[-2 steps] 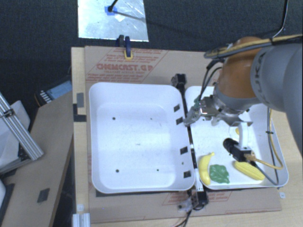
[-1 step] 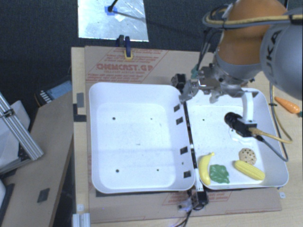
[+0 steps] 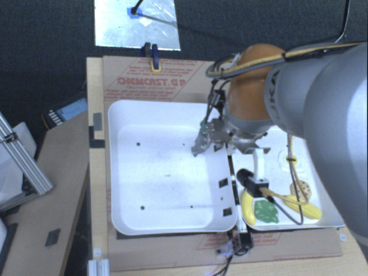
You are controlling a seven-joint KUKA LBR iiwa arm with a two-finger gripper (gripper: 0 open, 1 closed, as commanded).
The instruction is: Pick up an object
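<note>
**Pick task, early stage: nothing lifted.** The gripper point(image 3: 200, 144) hangs at the right-hand wall of the left bin point(image 3: 123, 171), just on that bin's side of the divide between the two bins, with bare white floor below it. You cannot tell from this angle whether the gripper is open or closed, because the arm point(image 3: 322, 96) crowds it from above. What you can see is that no object sits in it or hangs under it. The candidates all lie in the right bin point(image 3: 280, 157), toward its near corner and well apart from the gripper. A banana point(image 3: 307, 211) lies along the near wall. A green piece point(image 3: 266, 211) lies beside it, resting on or against a second yellow item point(image 3: 248, 207); the overlap there is unclear. A tan disc point(image 3: 301, 188) sits just behind the banana. The arm covers the rest of that bin. Judged from this layout, the task stands near its start: no object approached, none grasped, none raised. Left for you to watch are a move across the divide into the right bin, a descent on one item, a closure, and a lift with the item plainly held.
</note>
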